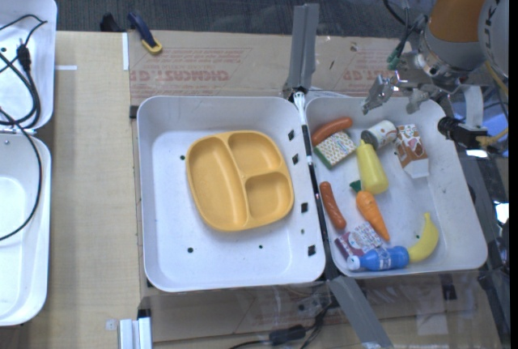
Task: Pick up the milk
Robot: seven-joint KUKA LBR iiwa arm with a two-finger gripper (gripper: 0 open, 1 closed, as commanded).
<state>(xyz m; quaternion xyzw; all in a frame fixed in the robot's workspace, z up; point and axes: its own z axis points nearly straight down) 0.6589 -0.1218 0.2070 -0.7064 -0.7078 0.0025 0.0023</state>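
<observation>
Milk carton (411, 151) sits untouched in the right bin (469, 254), near its far right edge, just beside a small can (379, 134) and a yellow bottle (371, 168). Gripper (396, 92) hovers over the bin's far rim, fingers spread, nothing between them. I'd say the pick hasn't started. The arm is cut off at the frame's right; carton label unreadable.
</observation>
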